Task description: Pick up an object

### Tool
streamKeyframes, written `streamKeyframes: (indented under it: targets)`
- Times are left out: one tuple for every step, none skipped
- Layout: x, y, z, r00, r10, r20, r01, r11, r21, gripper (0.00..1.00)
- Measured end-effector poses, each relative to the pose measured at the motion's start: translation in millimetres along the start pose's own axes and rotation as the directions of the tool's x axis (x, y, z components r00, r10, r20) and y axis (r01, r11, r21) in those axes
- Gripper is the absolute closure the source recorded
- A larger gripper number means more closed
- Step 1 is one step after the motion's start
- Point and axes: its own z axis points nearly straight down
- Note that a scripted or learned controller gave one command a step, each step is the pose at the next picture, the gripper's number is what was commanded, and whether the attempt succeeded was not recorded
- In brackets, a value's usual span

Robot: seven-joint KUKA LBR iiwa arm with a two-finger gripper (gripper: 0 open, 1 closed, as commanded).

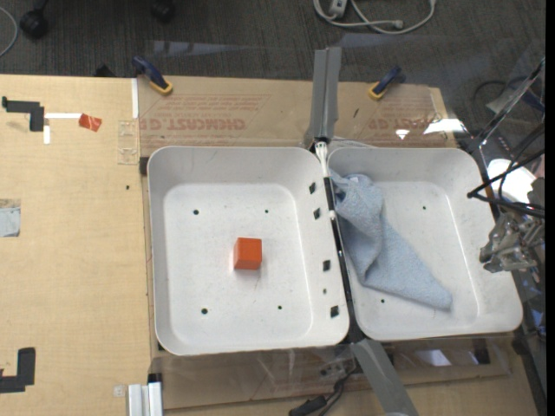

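Note:
An orange-red cube (248, 254) sits on the floor of the left white bin (173, 189), a little below its middle. A crumpled blue-grey cloth (381, 250) lies in the right white bin (468, 180), draped from the bin's left wall down toward its lower middle. My gripper (507, 251) is at the right bin's right rim, far from the cube and to the right of the cloth. It is small and cluttered against cables.
A dark divider with clips (329, 232) runs between the two bins. Cardboard (234, 115) lies behind the bins, held by blue and yellow clamps (152, 74). A wooden bench top (61, 232) extends to the left. Cables hang at the right edge.

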Motion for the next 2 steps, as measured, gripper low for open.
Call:
streamKeyframes:
  targets:
    - [-26.7,-3.3,-30.0,0.930,-0.368,0.000,0.368,0.930,-0.002,1.00]
    - [-23.0,-2.5,-37.0,0.694,-0.720,0.002,0.720,0.694,-0.003,1.00]
